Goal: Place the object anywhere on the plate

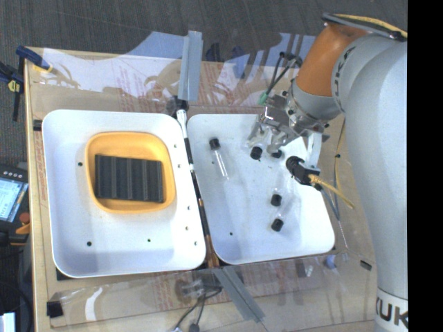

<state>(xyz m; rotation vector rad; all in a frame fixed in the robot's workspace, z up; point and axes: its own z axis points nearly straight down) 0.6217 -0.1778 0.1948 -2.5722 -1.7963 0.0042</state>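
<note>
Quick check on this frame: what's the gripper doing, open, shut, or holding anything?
Gripper: cannot be told; it hangs over the right bin, no object seen in it, and the yellow plate sits in the left bin.

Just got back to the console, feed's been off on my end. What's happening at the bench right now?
The arm reaches in from the right, its tool over the back of the right bin. In that bin lie a clear tube with a black cap and a few small black pieces. Nothing shows between the tool's fingers. The yellow plate in the left bin carries a dark ribbed insert, with no object on it yet.
</note>
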